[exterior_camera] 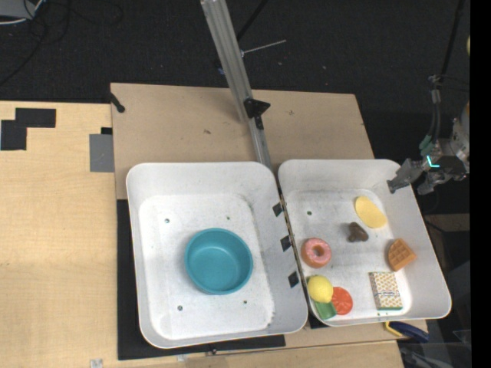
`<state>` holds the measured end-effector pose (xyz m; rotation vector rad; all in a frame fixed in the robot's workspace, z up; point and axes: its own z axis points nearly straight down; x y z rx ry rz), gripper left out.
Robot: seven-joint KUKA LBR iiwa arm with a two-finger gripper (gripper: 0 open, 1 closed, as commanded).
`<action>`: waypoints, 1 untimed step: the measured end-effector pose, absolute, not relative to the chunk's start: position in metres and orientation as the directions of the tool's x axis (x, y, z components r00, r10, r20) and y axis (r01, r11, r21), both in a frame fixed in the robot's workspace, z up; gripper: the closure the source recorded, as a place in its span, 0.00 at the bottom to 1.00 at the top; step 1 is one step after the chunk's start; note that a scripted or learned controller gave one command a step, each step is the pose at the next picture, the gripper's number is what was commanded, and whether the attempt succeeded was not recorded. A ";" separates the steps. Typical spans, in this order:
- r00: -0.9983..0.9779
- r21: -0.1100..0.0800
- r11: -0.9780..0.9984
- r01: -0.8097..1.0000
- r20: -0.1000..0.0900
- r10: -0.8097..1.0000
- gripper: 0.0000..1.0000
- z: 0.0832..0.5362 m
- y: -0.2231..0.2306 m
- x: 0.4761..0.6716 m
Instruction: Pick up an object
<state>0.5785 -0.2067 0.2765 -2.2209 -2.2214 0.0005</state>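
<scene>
Two white bins [153,182] sit below me; my gripper [410,176] hovers at the right bin's [337,171] rim, its grip state unclear; the small box's [385,290] label is unreadable.

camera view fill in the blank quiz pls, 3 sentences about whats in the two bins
1. The teal bowl sits in the ____ bin.
2. The pink donut lies in the ____ bin, near the divider.
3. The gripper hangs over the right bin's far ____ corner.

Missing words: left; right; right
</scene>
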 end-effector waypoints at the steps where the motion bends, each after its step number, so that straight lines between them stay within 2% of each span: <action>1: 0.000 -0.001 0.000 1.000 0.000 1.000 0.00 0.276 -0.207 0.578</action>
